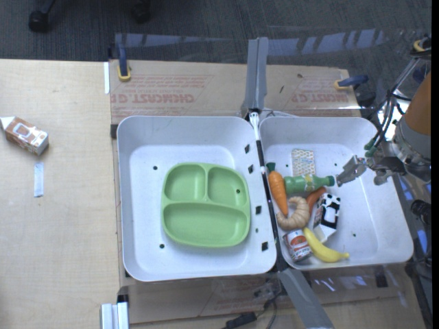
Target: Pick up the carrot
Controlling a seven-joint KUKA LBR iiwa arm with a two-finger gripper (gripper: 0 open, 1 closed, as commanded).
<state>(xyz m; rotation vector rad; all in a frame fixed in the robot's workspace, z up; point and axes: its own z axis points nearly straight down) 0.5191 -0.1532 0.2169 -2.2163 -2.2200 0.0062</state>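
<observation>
1. The carrot (277, 191) is a slim orange cone with a small green top at its 12 o'clock end, its narrow tip pointing toward 6 o'clock. It looks smooth, like a toy.
2. It lies in the right bin (384, 249), close to that bin's 9 o'clock wall, beside the divider between the two bins.
3. Its lower end touches a curled tan croissant-like piece (296, 212) at its 5 o'clock side.
4. A green bottle (309, 181) lies on its side at the carrot's 3 o'clock, just beside the carrot's upper half.
5. My fingers (365, 170) hover at the 3 o'clock side of the right bin, well apart from the carrot. They are spread apart with nothing between them; one finger (350, 171) points toward 9 o'clock, at the bottle's cap.
6. At the carrot's 5 o'clock, further down the bin, lie a small red-labelled can (298, 245) and a yellow banana (324, 248), side by side.
7. A black-and-white piece (330, 212) sits between the croissant-like piece and the bin's middle.
8. The left bin (137, 184) holds a green divided plate (206, 205), at the carrot's 9 o'clock.
</observation>
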